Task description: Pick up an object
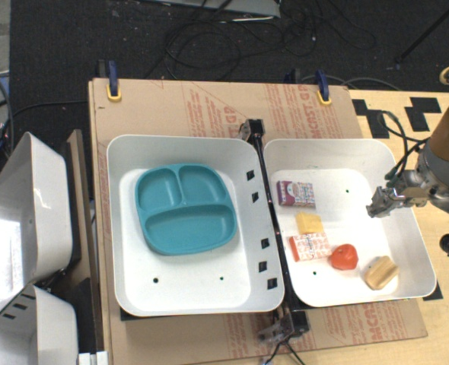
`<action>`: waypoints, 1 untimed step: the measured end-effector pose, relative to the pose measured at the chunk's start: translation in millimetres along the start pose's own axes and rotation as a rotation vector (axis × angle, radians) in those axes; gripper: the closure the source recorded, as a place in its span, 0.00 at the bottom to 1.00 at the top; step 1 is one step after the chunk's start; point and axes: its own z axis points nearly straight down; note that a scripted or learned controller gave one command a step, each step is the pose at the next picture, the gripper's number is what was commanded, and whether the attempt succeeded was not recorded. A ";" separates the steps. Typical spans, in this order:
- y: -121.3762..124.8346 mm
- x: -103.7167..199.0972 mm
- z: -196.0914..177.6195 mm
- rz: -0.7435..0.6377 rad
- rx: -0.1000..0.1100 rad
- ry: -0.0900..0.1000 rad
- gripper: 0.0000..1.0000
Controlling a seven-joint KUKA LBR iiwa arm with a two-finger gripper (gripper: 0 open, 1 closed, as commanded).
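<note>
Hovering over the right bin (407,280), the claw (378,204) has an unreadable grip state; tomato (344,256), bread (381,272), cheese (309,223) and packets lie below, untouched.

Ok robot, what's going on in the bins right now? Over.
Tool over right bin, holding nothing. Tomato, cheese, bread, two packets untouched. Teal tray in left bin. Path clear.

Smooth white plastic bins (125,158), matt teal plastic divided plate (185,208), glossy red tomato (344,256), printed brown cardboard bench (209,105).
</note>
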 end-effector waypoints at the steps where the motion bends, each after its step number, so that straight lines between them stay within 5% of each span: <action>1: 1.2 -0.1 -17.4 0.000 0.003 0.001 1.00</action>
